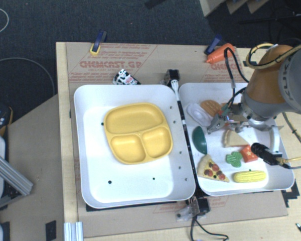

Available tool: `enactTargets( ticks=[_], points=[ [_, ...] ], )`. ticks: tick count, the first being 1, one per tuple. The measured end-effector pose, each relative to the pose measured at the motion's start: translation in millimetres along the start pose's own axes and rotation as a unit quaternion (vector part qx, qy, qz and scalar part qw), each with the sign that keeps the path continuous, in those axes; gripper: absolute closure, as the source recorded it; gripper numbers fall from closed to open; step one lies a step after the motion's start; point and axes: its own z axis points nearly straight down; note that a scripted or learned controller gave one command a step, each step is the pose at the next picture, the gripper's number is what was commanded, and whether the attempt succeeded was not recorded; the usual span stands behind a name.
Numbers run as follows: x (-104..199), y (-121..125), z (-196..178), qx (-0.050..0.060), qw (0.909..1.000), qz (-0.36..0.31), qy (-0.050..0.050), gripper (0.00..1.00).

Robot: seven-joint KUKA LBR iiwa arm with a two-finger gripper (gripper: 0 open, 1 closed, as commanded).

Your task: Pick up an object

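My gripper (224, 126) hangs over the right bin (276, 185), near its middle, with its fingers spread open and nothing between them. Just below it lies a beige wedge (235, 138). A brown bread-like piece (209, 106) and a clear pale piece (197, 115) lie to its upper left. A dark green leaf shape (199, 139) sits at the bin's left wall. Toward the front are a pizza slice (212, 169), a green broccoli piece (234, 158), a red piece (249, 153) and a yellow corn cob (249, 176).
The left bin (90, 174) holds a yellow divided plate (138, 133). Behind the bins on the cardboard lie a black-and-white toy (124, 77), an orange piece (218, 54) and a yellow-blue clamp (96, 44).
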Motion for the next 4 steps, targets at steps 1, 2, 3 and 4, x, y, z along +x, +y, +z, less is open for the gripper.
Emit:
enactTargets(
  ticks=[1,2,3,4],
  points=[
    [0,0,8,-0.001,1.0000,0.000,0.000,0.00],
    [0,0,-3,-0.003,1.0000,0.001,-0.001,1.00],
    [-4,-4,-48,-0.006,1.0000,0.001,-0.002,1.00],
    [4,4,-101,-0.007,1.0000,-0.001,-0.002,1.00]
  ],
)
